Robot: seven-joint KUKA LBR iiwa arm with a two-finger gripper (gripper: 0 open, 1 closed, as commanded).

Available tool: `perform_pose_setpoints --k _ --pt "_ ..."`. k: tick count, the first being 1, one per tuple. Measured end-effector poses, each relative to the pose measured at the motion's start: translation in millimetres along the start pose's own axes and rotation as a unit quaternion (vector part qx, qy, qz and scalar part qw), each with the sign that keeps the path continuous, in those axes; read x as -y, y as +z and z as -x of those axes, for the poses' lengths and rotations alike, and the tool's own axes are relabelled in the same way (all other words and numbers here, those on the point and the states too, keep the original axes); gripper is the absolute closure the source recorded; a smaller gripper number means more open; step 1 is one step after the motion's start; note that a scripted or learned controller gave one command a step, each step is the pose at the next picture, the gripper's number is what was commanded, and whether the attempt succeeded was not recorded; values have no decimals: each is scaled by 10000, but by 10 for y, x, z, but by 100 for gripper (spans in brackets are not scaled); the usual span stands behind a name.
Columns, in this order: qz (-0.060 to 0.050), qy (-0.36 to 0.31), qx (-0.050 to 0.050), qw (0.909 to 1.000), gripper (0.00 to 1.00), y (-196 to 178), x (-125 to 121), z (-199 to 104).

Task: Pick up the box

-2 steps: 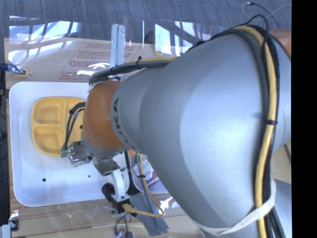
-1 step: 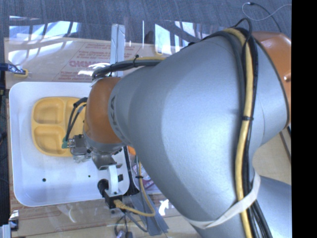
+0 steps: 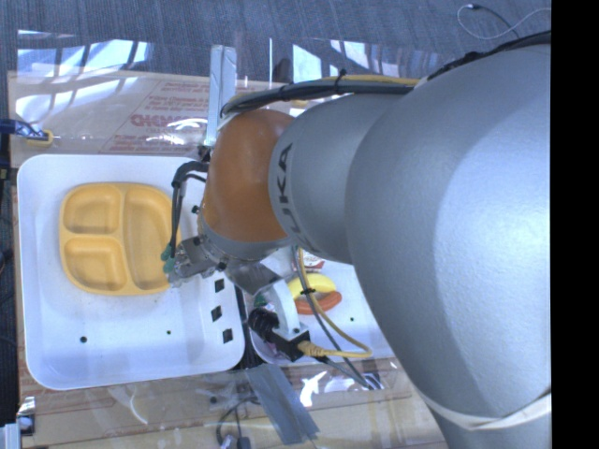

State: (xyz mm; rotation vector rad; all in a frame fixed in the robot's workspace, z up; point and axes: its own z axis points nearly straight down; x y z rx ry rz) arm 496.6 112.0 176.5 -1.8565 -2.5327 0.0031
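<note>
Over the left bin point(image 3: 47, 344), the gripper point(image 3: 178, 262) hangs beside the yellow tray point(image 3: 112, 237); whether it grasps anything, I cannot tell

Grey ribbed carpet point(image 3: 187, 3) covers the floor beyond the bench point(image 3: 140, 110), whose brown surface lies under clear sheeting that throws back bluish-white glare from overhead light. A thin cable point(image 3: 487, 21) curls across the carpet at upper right.
</note>
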Motion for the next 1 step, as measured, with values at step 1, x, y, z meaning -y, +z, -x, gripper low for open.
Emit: perform_pose_setpoints --k 1 --pt "-23 3121 -1 9501 100 -161 -434 331"
